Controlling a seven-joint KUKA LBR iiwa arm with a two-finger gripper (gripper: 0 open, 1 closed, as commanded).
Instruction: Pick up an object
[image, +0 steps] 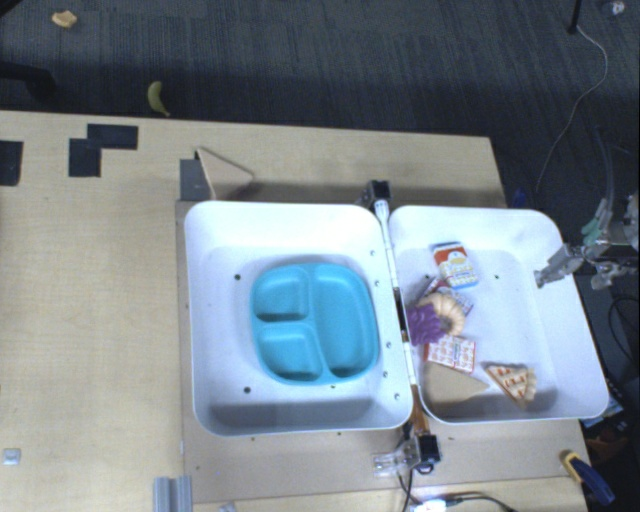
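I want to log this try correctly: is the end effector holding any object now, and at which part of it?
Nothing is held. The end effector sits at the right bin's right rim, apart from the toys, with nothing visible between its fingers.

One fixed camera above the bench (90, 300).
It looks down at a slant, from some way off, on both white bins (200, 330), floor beyond the far edge.

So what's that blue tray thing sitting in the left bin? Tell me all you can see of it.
The blue tray is a turquoise plate with rounded corners that looks like smooth plastic. It is divided into three compartments: two smaller ones on the left and a longer one on the right. It lies flat, right side up, roughly in the middle of the left bin, resting on the white floor. No other object touches it, and its compartments hold nothing.
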